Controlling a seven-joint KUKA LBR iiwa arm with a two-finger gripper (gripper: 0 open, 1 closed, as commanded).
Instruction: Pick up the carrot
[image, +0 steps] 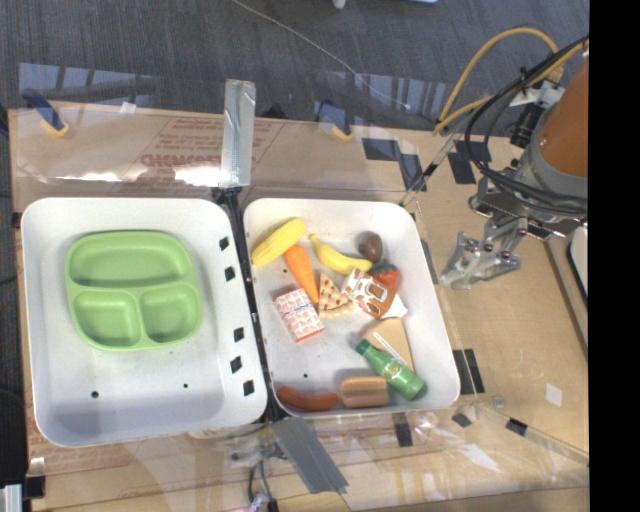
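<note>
The carrot (300, 272) is a short orange cone lying in the upper left part of the right bin (432, 330). It lies between a yellow corn cob (277, 241) and a banana (338, 258), its tip pointing toward the bin's front. My gripper (481, 259) hangs outside the right bin, beyond its right wall and well to the right of the carrot. It is open, with nothing between its fingers.
The right bin also holds a pink box (298, 314), a pizza slice (333, 296), a brown ball (370, 245), a cheese wedge (392, 340), a green bottle (392, 368) and a sausage (305, 399). A green divided tray (130, 288) sits in the left bin (60, 400).
</note>
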